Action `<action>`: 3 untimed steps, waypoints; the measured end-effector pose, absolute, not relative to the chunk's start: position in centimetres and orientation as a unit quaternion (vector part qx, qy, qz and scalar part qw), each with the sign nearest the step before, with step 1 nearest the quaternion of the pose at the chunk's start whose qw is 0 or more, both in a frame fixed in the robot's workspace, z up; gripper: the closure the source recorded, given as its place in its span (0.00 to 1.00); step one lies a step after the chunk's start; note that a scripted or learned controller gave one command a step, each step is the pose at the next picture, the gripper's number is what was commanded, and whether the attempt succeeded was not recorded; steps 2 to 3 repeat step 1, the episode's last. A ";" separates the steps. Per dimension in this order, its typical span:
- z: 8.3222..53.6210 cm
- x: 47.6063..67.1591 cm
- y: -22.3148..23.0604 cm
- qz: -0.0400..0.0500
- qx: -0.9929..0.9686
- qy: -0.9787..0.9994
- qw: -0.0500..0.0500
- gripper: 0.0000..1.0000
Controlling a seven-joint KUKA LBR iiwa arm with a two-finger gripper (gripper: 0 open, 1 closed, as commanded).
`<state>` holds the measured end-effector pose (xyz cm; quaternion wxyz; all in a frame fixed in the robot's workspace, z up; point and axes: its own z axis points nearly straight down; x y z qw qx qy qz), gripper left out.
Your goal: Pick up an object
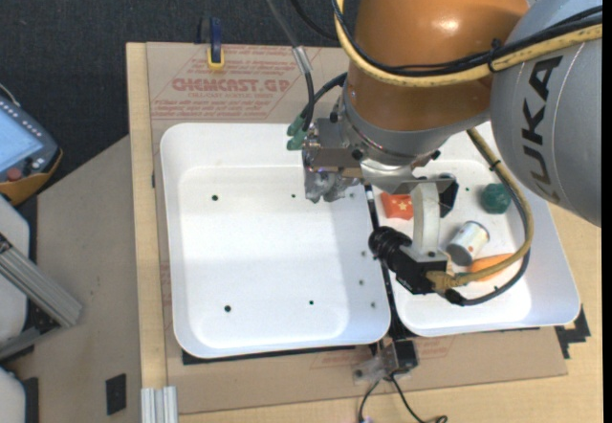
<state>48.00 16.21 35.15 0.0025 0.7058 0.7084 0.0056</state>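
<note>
Orange carrot (485, 264) lies lengthwise left-right in right bin (535, 311).

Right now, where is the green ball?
The green ball lies in the right bin, near its far right side, just above the small white cylinder.

the brown board (239, 77) under the bins has red letters that look like "chemcast gp", but the end is hard to read. the grey arm (564, 105) has big black letters, "kuka", and the edge of the picture cuts them off.
</note>
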 end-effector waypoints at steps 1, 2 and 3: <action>32.9 47.9 10.9 -0.001 0.708 0.706 -0.001 1.00; 32.9 47.9 10.9 -0.001 0.708 0.706 -0.001 1.00; 32.9 47.9 10.9 -0.001 0.708 0.706 -0.001 1.00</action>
